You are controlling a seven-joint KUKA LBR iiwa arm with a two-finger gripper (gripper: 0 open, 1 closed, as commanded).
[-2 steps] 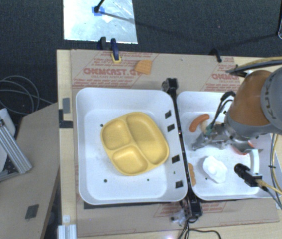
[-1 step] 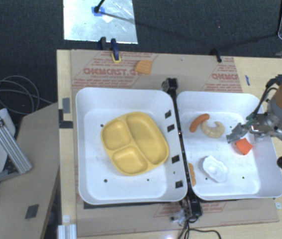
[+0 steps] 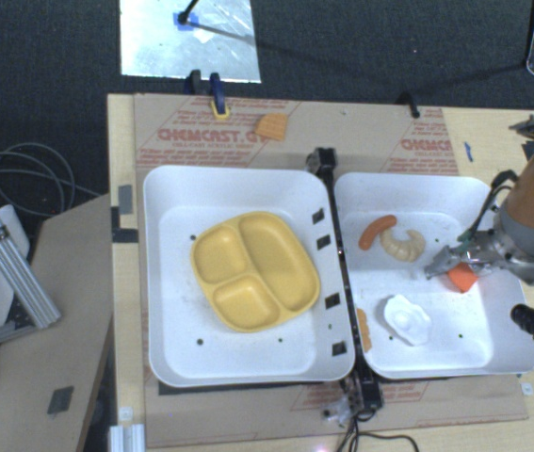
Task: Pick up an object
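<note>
The arm is reaching in from the right of the frame, and its gripper (image 3: pixel 444 266) is sitting low in the right bin (image 3: pixel 478 191), just beside a small orange block (image 3: pixel 462 278). The block is lying right at the gripper tip, touching or nearly so; whether the gripper is spread or pressed together I cannot tell, since the tip is dark and small here, and nothing is visibly being pinched.

The block is looking like the nearest candidate. It is probably light and stiff, with flat faces that should give a firm hold if squeezed across two opposite sides; being small, it may skid on the smooth bin floor if nudged off-centre.

Left of it, a croissant-shaped toy (image 3: pixel 403 245) is lying against an orange sausage (image 3: pixel 377 232) in the upper part of the bin. Both are rounded and likely slippery plastic, best taken across the narrow middle. Below them a white crumpled object (image 3: pixel 407 318) is looking soft and irregular, likely harder to grip.

In the left bin (image 3: pixel 168 252), a yellow divided plate (image 3: pixel 255 269) is lying flat; wide and shallow, it would only be graspable by the rim.
</note>
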